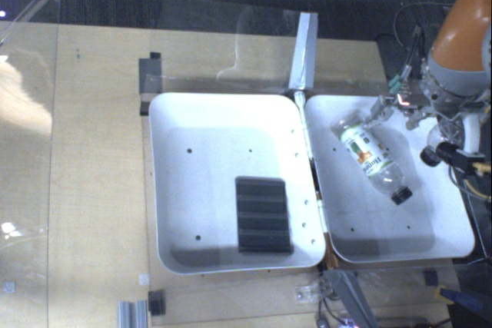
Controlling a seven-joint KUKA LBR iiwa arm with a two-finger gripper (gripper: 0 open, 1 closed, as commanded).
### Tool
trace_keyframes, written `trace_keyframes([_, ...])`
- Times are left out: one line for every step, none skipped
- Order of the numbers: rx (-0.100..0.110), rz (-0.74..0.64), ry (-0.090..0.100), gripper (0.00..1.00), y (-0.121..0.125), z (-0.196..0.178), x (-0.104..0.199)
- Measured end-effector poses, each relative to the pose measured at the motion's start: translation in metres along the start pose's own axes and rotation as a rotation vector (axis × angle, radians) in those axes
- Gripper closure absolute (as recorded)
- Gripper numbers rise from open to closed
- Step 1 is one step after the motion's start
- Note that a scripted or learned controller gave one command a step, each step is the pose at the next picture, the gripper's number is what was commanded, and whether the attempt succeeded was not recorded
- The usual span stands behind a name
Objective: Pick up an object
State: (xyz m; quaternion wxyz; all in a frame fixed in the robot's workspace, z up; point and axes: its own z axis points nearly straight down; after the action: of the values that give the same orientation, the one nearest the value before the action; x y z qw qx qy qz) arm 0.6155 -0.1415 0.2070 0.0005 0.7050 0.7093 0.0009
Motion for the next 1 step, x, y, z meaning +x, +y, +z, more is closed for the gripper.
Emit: trace_keyframes([-0.007, -0.221, -0.002, 0.00, 0.0112, 0.1099, 0.0132])
